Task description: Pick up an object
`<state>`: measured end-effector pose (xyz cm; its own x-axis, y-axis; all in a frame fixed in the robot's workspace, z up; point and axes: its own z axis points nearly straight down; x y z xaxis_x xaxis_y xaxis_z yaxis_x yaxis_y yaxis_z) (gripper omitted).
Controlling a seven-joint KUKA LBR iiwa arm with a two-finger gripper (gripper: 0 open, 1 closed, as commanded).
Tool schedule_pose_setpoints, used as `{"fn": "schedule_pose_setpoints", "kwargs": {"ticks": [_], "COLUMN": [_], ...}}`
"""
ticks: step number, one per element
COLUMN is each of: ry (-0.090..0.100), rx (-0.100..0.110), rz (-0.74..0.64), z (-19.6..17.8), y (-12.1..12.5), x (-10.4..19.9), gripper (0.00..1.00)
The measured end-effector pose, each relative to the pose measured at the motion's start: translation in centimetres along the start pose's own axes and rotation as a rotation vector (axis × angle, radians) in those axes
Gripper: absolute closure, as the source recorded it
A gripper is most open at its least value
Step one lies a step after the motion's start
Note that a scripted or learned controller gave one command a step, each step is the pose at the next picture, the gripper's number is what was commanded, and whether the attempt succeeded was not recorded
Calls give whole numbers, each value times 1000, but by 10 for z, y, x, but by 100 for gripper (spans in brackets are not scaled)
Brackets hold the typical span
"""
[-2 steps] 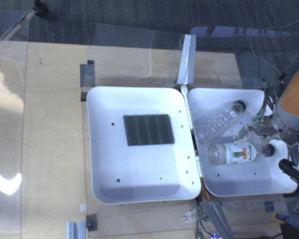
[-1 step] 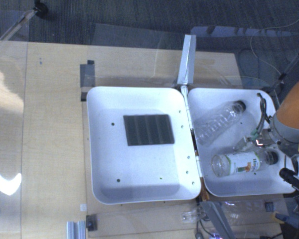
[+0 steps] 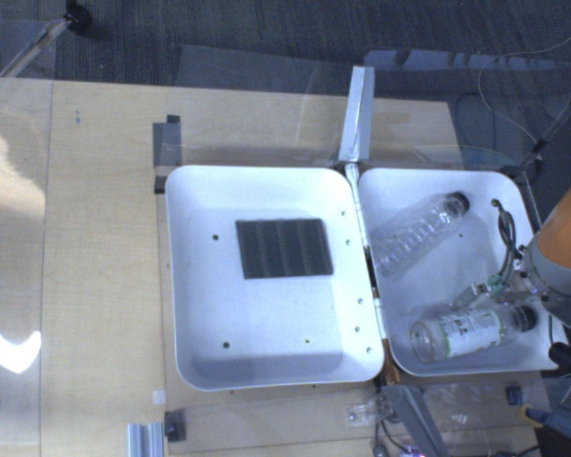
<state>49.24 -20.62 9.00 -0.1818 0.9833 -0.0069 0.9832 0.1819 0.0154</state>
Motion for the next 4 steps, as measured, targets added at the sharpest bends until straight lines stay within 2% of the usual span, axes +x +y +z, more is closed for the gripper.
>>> {"fn": "schedule_pose_setpoints", "kwargs": {"ticks": [1, 2, 3, 4], "ry": [-4, 4, 4, 5], "rx": [-9, 8, 8, 11], "rz": [-1, -42, -42, -32], "z": [-13, -56, -55, -55], "y": [4, 109, 109, 100], "x": [0, -9, -9, -2], "gripper": [100, 100, 0, 0]}}
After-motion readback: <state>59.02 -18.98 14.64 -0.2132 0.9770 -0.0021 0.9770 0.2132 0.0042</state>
